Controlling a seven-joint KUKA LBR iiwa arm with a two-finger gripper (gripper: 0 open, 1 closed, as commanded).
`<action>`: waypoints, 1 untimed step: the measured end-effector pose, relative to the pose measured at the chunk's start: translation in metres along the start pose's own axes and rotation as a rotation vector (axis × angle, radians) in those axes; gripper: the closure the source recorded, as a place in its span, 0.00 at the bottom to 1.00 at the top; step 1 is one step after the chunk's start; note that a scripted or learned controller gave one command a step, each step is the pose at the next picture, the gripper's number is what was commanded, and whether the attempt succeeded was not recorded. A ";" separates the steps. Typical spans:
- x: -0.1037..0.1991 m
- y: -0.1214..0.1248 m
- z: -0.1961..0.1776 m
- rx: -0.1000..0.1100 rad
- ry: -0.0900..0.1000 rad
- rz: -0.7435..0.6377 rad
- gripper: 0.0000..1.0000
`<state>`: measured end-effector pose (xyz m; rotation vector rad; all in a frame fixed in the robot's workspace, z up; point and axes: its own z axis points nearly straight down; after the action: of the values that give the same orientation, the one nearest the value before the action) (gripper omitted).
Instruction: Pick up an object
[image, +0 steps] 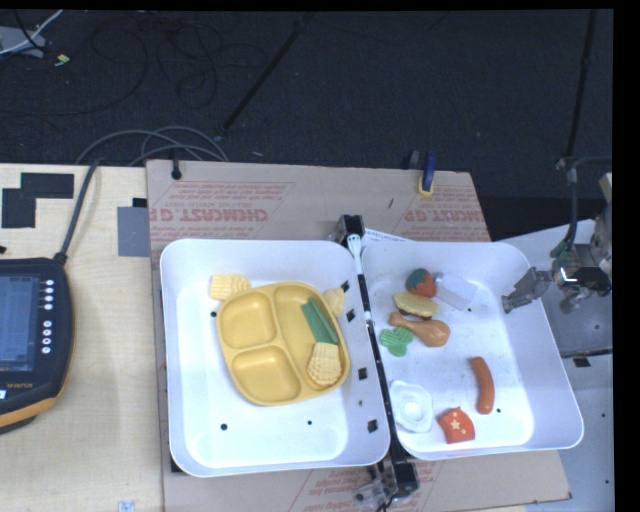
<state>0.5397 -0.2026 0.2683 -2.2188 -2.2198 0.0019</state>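
The gripper (524, 290) hangs at the right bin's (560, 420) right rim, its state impossible to tell; the sausage (483, 385) lies just below-left, long axis running near-to-far.

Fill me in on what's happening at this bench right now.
A robot arm is set to pick up an object, but nothing is held yet. Its end effector sits at the right bin's far right rim, apart from the toy food there: a sausage, a drumstick, a fried egg and a red piece with a star. The left bin holds a yellow divided tray.
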 end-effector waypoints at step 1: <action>-0.001 0.000 -0.010 0.001 0.001 0.000 1.00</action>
<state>0.5395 -0.2035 0.2781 -2.2175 -2.2192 0.0024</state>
